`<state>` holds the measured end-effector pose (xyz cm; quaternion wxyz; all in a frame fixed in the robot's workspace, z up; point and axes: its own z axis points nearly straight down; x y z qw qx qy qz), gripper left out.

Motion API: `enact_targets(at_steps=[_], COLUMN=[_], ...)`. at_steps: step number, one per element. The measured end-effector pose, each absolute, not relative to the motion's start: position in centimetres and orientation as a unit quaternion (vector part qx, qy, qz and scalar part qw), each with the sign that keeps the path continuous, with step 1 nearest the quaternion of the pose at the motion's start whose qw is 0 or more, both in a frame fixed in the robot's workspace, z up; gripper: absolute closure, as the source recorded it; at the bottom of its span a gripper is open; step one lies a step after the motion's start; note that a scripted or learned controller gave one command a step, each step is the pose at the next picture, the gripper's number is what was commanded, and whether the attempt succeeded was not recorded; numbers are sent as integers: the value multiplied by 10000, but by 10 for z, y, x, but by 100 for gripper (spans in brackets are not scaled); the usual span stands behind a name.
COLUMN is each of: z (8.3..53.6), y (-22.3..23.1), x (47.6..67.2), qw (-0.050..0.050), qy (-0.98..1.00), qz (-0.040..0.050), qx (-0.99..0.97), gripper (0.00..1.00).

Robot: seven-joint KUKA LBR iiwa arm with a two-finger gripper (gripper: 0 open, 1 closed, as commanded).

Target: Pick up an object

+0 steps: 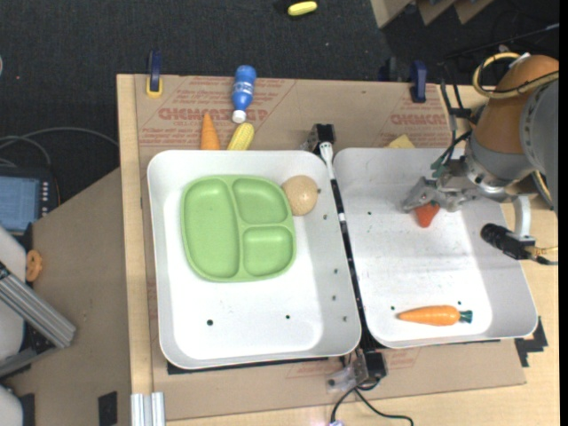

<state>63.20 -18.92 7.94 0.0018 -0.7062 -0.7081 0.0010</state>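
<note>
In the camera view, the gripper [429, 204] hangs over the far part of the right bin [497, 273], its grey fingers pointing down and spread around a small red object [427, 216]. The red piece sits between the fingertips, touching or nearly touching the bin floor; whether the fingers actually press on it cannot be told from this angle, so the hand's state stays uncertain. The arm [510, 122] reaches in from the right, its orange band above the wrist.

Nearer in the same bin, a toy carrot [432, 315] lies on its side, its green top pointing right, well apart from the gripper.

The left bin [222, 318] holds a green divided plate [238, 227] in its far half. A beige ball [301, 193] rests just beside the plate's far right corner.

Beyond the bins, on the bench [293, 105], lie a blue and white bottle [242, 91], a small orange carrot [209, 134] and a yellow corn piece [240, 136], close together. A yellow object [303, 9] lies on the dark floor further off.
</note>
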Motion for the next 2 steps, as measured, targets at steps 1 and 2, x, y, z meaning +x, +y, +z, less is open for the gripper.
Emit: enact_targets(at_steps=[1,2], z=[96,141], y=[-190,-160], x=[633,580], qw=[-15,16], qy=[-7078,-7070], qz=[0,2], qx=[-7064,-7072], gripper=[100,100])
